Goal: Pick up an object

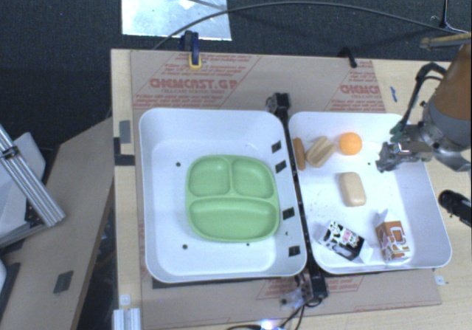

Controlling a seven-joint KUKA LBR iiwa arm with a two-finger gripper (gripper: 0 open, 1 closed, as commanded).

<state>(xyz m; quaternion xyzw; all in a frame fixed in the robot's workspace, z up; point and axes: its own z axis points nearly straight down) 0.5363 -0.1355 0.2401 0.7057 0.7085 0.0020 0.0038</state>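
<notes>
Left of gripper [389, 159]: orange ball [350, 143], near, slightly farther back in the right bin [424, 196].
Nearer the camera: beige block [352, 189], long axis front-to-back.
Fingers: cannot tell; nothing visibly held.

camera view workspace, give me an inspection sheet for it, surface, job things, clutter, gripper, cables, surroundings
surface: bench bearing left bin and right bin, side by side on printed board
job's things: right bin holds orange ball, tan block, bread-like piece, brown stick, black and white packet, orange carton
clutter: green divided tray in left bin
grippers: gripper over right bin's far right part, nothing seen between fingers
cables: black cable arcing across the far floor
surroundings: dark carpet, silver sheet, metal rail at left
</notes>
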